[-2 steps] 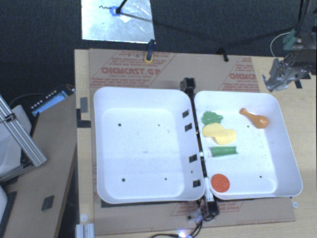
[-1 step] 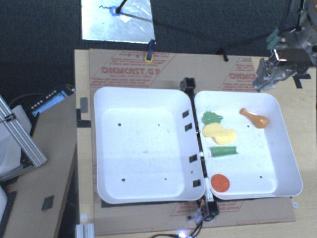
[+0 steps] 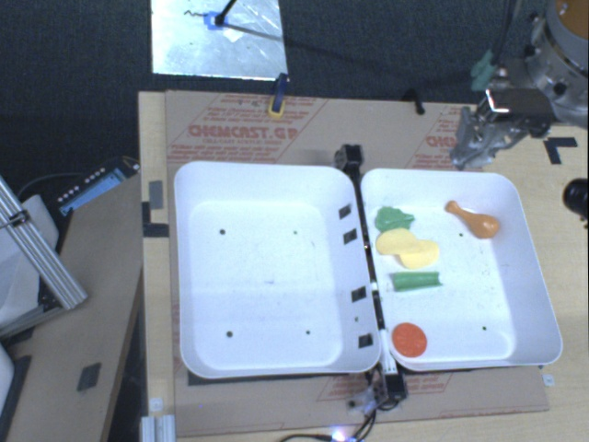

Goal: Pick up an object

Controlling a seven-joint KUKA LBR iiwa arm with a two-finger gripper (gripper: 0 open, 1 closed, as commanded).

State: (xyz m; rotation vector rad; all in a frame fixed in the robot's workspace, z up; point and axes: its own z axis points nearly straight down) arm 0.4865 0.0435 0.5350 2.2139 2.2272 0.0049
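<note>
The left bin point(image 3: 267, 265) on the table point(image 3: 92, 247) carries no candidate objects. All pickable items lie in the right bin point(image 3: 525, 302), grouped toward its left half.

From left to right in the right bin:

- A green leafy toy piece point(image 3: 393, 218) lies near the bin's far-left corner, just beside the divider between the bins.
- A yellow toy food piece point(image 3: 407, 246) lies directly nearer the camera, touching or almost touching the leafy piece.
- A green flat strip point(image 3: 416, 281) lies just below the yellow piece.
- An orange-red disc point(image 3: 409, 340) lies near the bin's near-left corner, apart from the others.
- An orange-tan drumstick-shaped toy point(image 3: 474, 219) lies alone toward the far right of the bin.

Handling judgement: all five appear to be small, light toy foods, probably rigid or slightly yielding plastic with smooth surfaces. The disc and strip sit low and flat, offering little height to pinch. The drumstick is the most accessible: it stands clear of its neighbours, and its narrow handle end suits a two-finger pinch across the width.

The gripper point(image 3: 474, 150) hangs above the far rim of the right bin, outside the object group. It touches and holds nothing. Whether its fingers are apart or together cannot be determined at this angle.
</note>
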